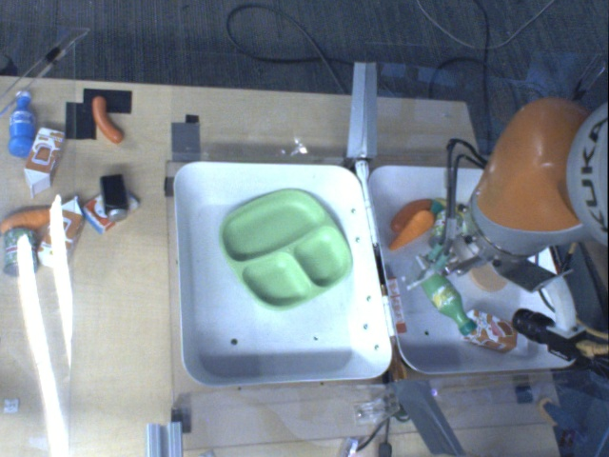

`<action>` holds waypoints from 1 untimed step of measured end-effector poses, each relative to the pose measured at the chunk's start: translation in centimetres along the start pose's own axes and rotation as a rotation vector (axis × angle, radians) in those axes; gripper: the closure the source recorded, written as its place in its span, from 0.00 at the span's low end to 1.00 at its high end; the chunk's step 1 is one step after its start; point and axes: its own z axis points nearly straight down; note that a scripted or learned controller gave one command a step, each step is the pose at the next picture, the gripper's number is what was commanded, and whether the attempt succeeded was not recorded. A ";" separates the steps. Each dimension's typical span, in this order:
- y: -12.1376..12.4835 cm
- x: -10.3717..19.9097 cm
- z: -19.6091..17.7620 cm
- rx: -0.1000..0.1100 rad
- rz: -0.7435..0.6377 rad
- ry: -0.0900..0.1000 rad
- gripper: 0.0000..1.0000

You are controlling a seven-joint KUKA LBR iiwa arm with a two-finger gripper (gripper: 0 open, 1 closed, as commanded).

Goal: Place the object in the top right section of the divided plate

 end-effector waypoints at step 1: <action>6.8 3.5 -2.2 0.001 -0.231 0.001 1.00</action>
